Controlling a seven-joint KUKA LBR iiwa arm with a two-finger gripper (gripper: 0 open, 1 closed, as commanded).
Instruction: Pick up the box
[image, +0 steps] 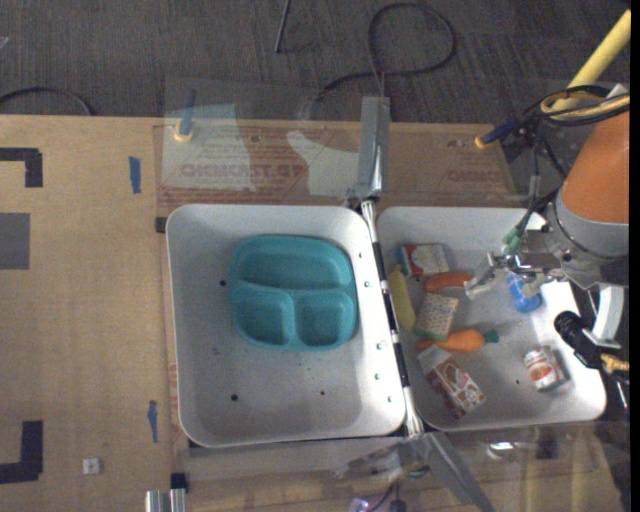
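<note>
hand (497, 272) over right bin (590, 405) — box (425, 259) nearby, untouched

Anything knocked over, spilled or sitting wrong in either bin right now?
Nothing spilled or broken. The right bin is a loose jumble: boxes lie flat at mixed angles beside a toy carrot and a can on its side. The teal divided tray sits level in the left bin.

Colour rundown, going off the teal divided plate (293, 291): it sits in a white bin (200, 390), and the bin right of the plate (580, 400) is white too. Over there, past the plate, there's a yellow corn cob (401, 300), an orange carrot with a green tip (461, 341), a red-and-white box (426, 259), a speckled white-and-red box (437, 315) and a brownish-red carton (456, 382). The bench (80, 330) is tan cardboard with black marks and blue tape bits.
</note>
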